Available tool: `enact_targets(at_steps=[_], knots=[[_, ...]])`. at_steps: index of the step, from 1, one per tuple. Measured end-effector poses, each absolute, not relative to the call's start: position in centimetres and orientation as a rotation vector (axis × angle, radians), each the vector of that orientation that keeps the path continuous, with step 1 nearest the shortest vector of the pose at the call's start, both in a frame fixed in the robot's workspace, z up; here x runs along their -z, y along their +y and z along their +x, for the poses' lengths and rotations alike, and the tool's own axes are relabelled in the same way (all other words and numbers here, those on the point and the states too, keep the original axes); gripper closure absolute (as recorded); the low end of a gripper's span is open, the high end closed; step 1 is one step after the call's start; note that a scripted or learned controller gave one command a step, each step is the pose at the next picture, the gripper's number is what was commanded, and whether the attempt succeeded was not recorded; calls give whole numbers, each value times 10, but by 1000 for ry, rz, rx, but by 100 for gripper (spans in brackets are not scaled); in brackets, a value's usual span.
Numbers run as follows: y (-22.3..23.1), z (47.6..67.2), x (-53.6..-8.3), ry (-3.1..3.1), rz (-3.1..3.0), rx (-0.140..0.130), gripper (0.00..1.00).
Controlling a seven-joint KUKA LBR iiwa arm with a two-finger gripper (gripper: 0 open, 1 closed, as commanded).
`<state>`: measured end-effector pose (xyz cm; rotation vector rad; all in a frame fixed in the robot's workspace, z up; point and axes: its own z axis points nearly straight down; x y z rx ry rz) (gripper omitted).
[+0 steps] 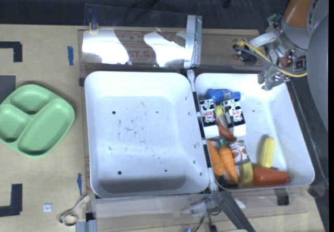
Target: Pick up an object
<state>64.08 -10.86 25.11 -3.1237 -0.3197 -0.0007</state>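
We can read no words or numbers anywhere. The two small cartons (222, 116) in the right bin (292, 121), lying just left of the corn cob (267, 152), carry black-and-white cow pictures, but their print is too small for us.

Right bin (292, 121) holds all objects, crowded along its left wall and near edge. Blue item (222, 94) lies farthest. Two cow-print milk cartons (209, 117) (235, 115) side by side just nearer. Two orange carrots (222, 159) lean against left wall. Yellow corn cob (267, 152) upright-ish, right of them. Red-orange pepper (270, 176) lies along near edge, small yellow piece (246, 174) beside it.
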Motion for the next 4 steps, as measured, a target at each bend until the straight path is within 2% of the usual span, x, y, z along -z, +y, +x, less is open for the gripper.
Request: enact_targets(at_steps=[1,2,3,4], knots=[[-154,656,-247,-316,-3125,-2,100],[-221,579,-248,-312,-3123,-4,100],[-223,514,-227,-312,-3123,-3,100],[-223,514,-237,-311,-3123,-2,100]])
